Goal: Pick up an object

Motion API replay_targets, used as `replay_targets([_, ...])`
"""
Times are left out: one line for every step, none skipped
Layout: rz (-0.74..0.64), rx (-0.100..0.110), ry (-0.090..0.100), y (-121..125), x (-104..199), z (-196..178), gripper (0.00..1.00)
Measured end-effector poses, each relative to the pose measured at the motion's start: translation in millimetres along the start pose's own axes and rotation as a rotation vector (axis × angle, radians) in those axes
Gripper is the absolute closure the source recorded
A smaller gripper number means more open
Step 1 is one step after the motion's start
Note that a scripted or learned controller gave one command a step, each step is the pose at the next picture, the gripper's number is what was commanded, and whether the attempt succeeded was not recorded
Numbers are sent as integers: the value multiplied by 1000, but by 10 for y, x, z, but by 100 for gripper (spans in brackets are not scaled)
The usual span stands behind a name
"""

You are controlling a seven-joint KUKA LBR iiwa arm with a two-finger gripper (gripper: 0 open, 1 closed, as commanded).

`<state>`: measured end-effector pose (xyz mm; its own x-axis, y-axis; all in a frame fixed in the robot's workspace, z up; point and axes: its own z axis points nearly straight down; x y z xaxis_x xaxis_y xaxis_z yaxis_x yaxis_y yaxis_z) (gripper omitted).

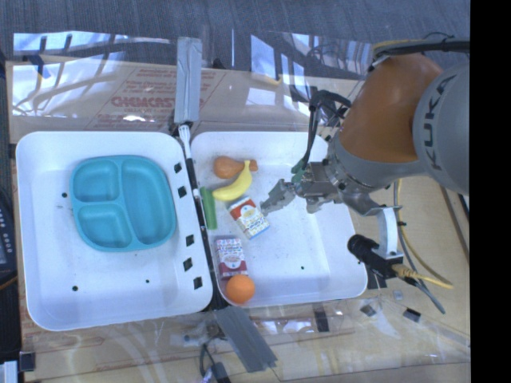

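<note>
My gripper hangs over the middle of the right bin, reaching in from the right. Just below and left of its tip lies a small red and white carton, with nothing seen held. A yellow banana lies to the gripper's left, with a brown-orange pear-shaped fruit behind it. A green stick lies along the bin's left wall. A red packet and an orange sit in the near left corner.
The left bin holds a blue divided plate. A raised divider with black clips runs between the bins. The arm's orange band looms over the right bin's far right corner. Cables lie right of the bin.
</note>
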<state>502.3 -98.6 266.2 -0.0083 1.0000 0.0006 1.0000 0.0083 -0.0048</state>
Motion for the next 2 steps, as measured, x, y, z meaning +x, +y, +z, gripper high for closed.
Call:
replay_targets([-29, 3, 0, 514, 186, 766, 0])
replay_targets([-119, -3, -1, 760, -206, 1743, 0])
